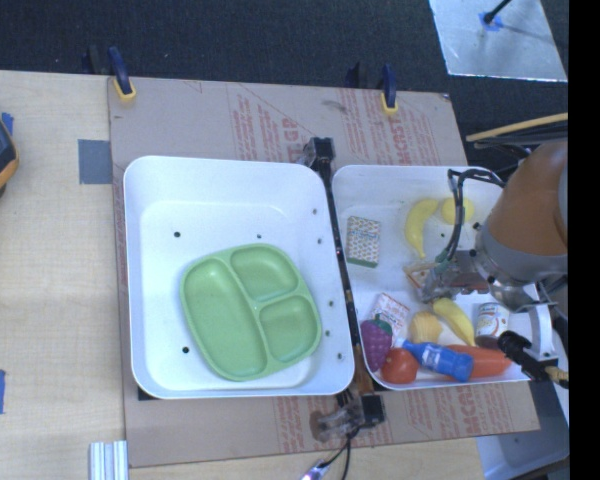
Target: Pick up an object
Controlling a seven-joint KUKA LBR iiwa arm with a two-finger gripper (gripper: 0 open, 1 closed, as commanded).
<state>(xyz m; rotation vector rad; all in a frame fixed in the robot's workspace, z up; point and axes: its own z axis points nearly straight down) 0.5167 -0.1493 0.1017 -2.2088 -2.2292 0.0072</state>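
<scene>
Claw [432, 280] is low in the right bin [380, 183].
Can't tell if it holds anything; a banana [417, 223] sits near it.

I see the grey KUKA arm with its orange band [536, 200] reaching in from the right edge, wrist angled down and leftward. The dark two-finger gripper [435, 280] sits low at the end of it, cable looping above the wrist. I can't make out the gripper's tip clearly; it is blurred and dark.
</scene>
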